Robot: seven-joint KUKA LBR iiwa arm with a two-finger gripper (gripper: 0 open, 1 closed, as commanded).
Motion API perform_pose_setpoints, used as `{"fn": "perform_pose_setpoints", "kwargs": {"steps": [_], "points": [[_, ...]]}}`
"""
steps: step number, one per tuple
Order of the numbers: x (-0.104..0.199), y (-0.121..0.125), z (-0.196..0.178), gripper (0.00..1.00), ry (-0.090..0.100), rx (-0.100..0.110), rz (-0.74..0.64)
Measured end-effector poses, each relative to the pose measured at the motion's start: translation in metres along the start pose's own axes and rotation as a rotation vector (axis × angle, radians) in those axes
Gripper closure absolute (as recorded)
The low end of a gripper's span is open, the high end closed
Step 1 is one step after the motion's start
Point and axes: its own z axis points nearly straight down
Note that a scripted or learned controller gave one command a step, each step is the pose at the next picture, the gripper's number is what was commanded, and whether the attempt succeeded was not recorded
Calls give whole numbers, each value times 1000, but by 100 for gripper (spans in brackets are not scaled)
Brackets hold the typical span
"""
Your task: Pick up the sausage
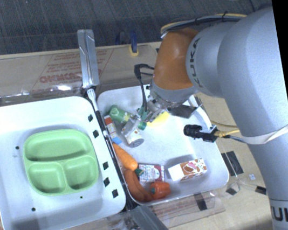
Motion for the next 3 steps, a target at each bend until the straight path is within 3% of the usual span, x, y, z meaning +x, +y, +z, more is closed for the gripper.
{"fn": "perform_pose_setpoints", "kwargs": {"steps": [1, 2, 3], "points": [[-15, 45, 17, 0, -3, -3, -102], [-13, 46, 17, 0, -3, -2, -173], [7, -2, 17, 0, -5, -2, -282]]}}
